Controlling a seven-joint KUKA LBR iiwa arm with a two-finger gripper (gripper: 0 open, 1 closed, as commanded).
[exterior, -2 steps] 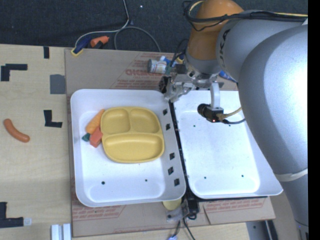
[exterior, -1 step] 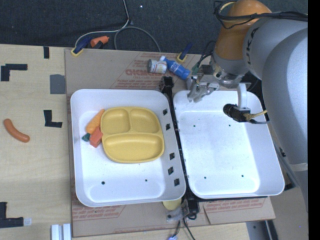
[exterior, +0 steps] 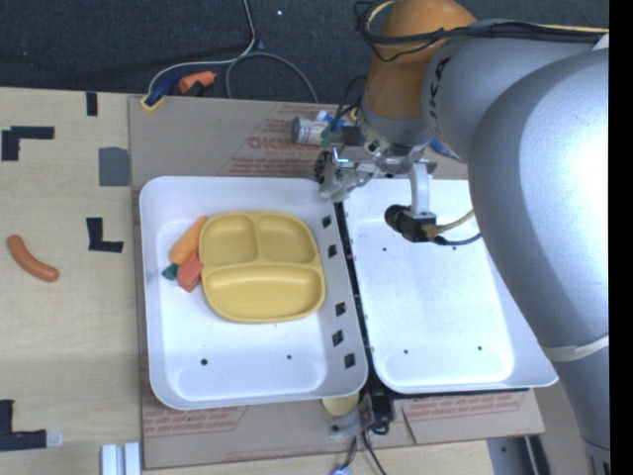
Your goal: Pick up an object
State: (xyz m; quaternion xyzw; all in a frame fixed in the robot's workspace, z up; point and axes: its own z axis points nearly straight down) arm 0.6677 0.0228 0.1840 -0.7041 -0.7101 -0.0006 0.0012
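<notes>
While the big grey arm (exterior: 534, 166) with its orange band reaches in from the right, its gripper (exterior: 341, 171) hangs over the far end of the divide where the two shallow white bins meet. Whether that tool is wide or narrow I cannot tell from up here; nothing shows between its tips. Over in the left white bin (exterior: 178, 364) sits a yellow plastic divided plate (exterior: 262, 265), three compartments, lying flat near the middle. Tucked against the plate's left edge is a small orange carrot-shaped toy (exterior: 184, 242), with a reddish piece (exterior: 190, 275) just below it, touching the plate's rim, and a sliver of green at its left. The right white bin (exterior: 435, 334) lies beside it, its far edge under the wrist, where a black fitting (exterior: 410, 224) with a cable hangs. Well apart, out on the tan bench to the left, rests an orange sausage-shaped toy (exterior: 32, 258). Behind the bins, an orange and yellow clamp (exterior: 178, 85) lies by a cable.
</notes>
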